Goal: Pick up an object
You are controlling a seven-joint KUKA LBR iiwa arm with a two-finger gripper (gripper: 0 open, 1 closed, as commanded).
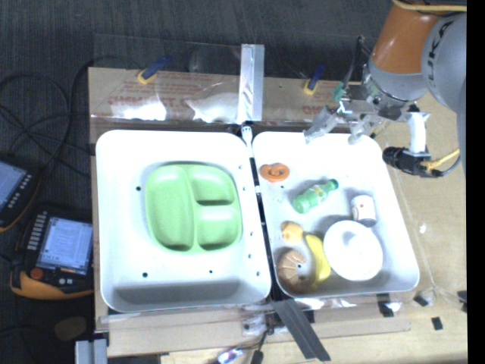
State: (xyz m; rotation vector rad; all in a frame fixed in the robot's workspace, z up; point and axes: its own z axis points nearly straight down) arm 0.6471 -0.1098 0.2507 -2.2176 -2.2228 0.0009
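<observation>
right bin [394, 203] is crowded along its front: plate [353, 250], banana [319, 258], round bun-like item [292, 268] packed close. green bottle [314, 196] & small can [364, 208] mid-bin. open floor at back right corner, nr orange item [274, 172] too.

Pincer [339, 124] spread open, nothing between

The arm [447, 40], seen above the right bin's [394, 203] far corner, has a smooth grey shell with a broad orange band; below it sits a metal wrist block, two slim pale fingers [322, 125] and a black-and-yellow cable
</observation>
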